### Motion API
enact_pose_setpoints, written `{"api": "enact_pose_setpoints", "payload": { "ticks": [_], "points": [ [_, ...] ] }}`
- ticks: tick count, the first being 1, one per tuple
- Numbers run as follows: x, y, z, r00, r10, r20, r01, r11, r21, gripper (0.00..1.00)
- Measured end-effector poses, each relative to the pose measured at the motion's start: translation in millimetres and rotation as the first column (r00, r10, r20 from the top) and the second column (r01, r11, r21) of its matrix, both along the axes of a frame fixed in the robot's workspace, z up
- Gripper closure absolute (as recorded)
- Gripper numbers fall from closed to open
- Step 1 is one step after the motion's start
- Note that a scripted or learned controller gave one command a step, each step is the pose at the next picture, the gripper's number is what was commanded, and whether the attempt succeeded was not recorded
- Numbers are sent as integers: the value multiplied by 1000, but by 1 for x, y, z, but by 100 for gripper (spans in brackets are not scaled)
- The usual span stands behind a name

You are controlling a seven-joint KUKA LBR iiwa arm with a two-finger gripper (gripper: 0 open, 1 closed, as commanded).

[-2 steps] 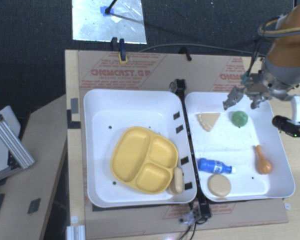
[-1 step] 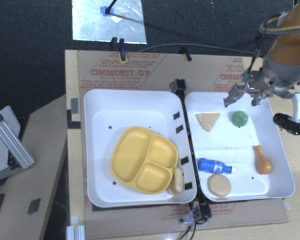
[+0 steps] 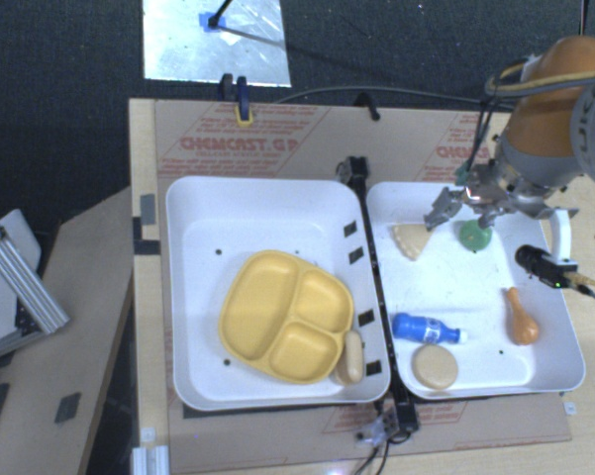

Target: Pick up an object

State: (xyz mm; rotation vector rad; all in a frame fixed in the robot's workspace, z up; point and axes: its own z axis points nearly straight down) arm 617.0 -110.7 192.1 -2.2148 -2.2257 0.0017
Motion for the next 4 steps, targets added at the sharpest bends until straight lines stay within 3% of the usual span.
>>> {"api": "enact_pose_setpoints", "payload": {
  "ticks": [2,3,4],
  "points": [
    [8,-16,-92,1000,-4,1,4,1000,0,0],
    [9,-16,-79,1000,-4,6,4,1000,-1,100],
    [8,-25,-20,1000,-5,9,5,1000,-2,100]
  ]
}}
